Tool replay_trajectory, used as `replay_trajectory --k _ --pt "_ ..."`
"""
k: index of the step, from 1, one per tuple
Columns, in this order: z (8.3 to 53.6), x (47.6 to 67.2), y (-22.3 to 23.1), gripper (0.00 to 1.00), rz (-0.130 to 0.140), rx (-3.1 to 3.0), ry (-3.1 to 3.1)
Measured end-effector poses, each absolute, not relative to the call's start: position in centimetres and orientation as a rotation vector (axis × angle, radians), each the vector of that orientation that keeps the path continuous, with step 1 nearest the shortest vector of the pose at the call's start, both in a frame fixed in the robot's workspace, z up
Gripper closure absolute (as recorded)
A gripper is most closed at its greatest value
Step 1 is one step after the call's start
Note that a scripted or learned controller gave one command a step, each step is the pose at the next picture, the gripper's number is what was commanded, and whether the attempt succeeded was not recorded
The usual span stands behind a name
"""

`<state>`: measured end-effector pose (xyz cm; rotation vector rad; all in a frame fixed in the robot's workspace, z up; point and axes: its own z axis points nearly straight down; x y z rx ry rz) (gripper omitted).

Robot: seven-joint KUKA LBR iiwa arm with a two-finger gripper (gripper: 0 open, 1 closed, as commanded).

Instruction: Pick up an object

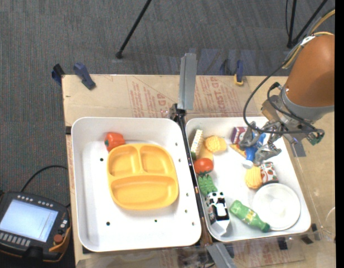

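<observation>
The gripper point(260, 148) hangs over the right bin point(303, 197), above a small can point(269, 173) and a yellow fruit point(253, 177); its opening cannot be told. A white plate point(277, 206) lies just below the can.

2 shallow white bins sit side by side on the bench. The left bin point(88, 205) holds a yellow plastic tray with 3 compartments point(143, 176) and a red toy pepper point(114, 140) touching its upper left corner. The right bin point(238, 236) holds a white round plate point(277, 205), a green plastic bottle point(248, 215), a red toy tomato point(203, 164) and a yellow corn piece point(216, 144). The gripper point(261, 145) hangs over the right bin's upper part.
</observation>
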<state>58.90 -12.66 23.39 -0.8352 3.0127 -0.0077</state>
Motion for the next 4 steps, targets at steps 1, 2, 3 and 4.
replay_trajectory --k 1,2,3,4 --pt "26.7 61.5 -8.3 1.0 0.002 -0.624 3.073" --pt "10.7 56.7 -9.3 1.0 0.002 -0.787 3.039" --pt "11.5 59.2 -8.4 1.0 0.003 -0.66 3.069" --pt "20.9 62.2 -6.6 1.0 -0.002 -0.557 3.079"
